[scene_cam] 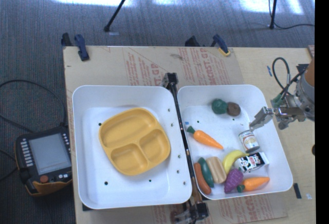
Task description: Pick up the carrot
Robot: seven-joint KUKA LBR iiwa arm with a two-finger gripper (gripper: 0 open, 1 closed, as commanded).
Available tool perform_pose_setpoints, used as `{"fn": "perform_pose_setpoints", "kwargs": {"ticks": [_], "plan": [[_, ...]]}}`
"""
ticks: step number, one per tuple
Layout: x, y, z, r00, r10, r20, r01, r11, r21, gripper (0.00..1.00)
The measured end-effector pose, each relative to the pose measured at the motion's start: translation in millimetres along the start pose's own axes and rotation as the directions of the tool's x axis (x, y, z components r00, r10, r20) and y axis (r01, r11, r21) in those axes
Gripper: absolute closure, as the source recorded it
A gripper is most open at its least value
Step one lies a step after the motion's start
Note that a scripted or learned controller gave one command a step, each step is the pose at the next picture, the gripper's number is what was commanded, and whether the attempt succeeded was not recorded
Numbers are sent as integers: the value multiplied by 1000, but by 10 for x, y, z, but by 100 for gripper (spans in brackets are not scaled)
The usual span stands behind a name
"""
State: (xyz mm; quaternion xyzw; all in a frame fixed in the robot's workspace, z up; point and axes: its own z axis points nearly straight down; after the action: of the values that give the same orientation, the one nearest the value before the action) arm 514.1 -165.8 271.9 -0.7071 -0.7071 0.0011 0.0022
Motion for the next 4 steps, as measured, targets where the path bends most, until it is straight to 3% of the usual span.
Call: {"fn": "perform_pose_setpoints", "kwargs": {"ticks": [1,2,3,4], "plan": [[656,355,1013,969,248,-2,-248,969,8,0],[737,610,1704,965,262,-7,-262,964,-35,0],[806,246,1839,885,465,-4,-465,885,-1,0],[801,227,1761,883,469,-4,-469,883,8,100]]}}
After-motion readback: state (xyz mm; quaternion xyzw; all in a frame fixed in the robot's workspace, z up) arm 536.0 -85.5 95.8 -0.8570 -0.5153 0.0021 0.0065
